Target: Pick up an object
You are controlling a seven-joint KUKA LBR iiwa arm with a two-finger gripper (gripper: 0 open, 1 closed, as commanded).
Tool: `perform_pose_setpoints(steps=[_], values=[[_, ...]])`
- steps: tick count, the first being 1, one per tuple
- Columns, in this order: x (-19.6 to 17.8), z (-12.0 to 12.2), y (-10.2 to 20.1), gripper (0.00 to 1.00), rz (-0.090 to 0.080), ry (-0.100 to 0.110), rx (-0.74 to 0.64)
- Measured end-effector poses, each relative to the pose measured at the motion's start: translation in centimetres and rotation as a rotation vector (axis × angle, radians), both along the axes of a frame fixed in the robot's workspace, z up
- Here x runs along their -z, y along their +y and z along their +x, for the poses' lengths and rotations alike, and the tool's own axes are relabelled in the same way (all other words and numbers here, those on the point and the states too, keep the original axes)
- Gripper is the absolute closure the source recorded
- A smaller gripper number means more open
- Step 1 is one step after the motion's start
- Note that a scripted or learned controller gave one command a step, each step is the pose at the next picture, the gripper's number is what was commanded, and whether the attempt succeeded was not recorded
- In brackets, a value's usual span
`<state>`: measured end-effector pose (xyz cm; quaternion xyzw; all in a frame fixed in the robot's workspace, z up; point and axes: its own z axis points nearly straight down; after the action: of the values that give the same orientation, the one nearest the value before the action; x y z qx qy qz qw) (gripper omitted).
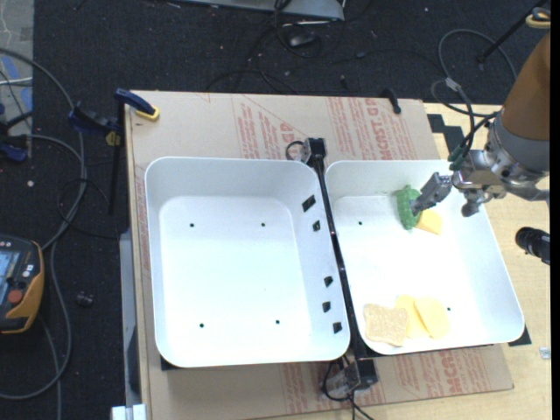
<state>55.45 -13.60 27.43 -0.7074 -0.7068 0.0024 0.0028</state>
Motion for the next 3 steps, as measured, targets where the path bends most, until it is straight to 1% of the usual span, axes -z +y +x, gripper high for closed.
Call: perform_pose_setpoints(steps=[1,2,3], values=[[-0.4,0.1,0.0,0.00,-0.001,-0.007,-0.001],[5.2,0.8,0.8,0.00,0.000,-0.003,-0.002],[9.3,0.5,0.8,0.00,0.000,-0.005,-0.001]])
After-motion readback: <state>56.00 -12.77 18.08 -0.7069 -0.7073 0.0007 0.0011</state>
